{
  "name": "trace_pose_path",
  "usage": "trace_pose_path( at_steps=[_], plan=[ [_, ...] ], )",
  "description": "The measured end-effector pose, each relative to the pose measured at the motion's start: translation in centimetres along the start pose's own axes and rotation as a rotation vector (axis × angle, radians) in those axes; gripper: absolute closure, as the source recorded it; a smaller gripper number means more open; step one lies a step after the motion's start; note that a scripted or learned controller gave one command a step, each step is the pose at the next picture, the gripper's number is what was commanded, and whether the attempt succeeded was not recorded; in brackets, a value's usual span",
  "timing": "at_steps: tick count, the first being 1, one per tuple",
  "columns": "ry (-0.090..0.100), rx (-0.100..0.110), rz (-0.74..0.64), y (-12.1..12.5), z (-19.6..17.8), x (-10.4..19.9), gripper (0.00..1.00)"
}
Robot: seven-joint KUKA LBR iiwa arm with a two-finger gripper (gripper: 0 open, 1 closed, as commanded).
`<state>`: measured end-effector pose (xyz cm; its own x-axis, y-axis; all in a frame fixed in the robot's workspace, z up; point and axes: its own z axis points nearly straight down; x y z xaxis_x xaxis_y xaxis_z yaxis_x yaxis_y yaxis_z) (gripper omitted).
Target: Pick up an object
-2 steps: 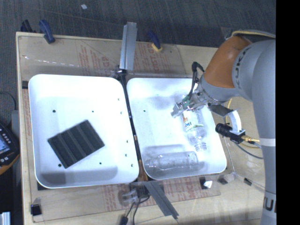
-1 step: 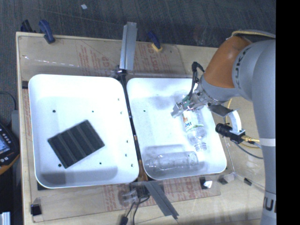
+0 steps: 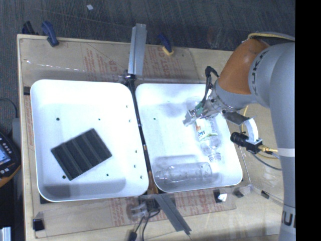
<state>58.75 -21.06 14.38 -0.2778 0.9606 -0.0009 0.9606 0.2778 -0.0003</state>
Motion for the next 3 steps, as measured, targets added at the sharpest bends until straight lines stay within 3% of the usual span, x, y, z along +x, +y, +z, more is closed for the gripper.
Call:
trace_pose_path(
  at_steps=[3],
  plan=[
    [0.000, 0.000, 0.000, 0.00, 0.00, 0.00, 0.00]
  ],
)
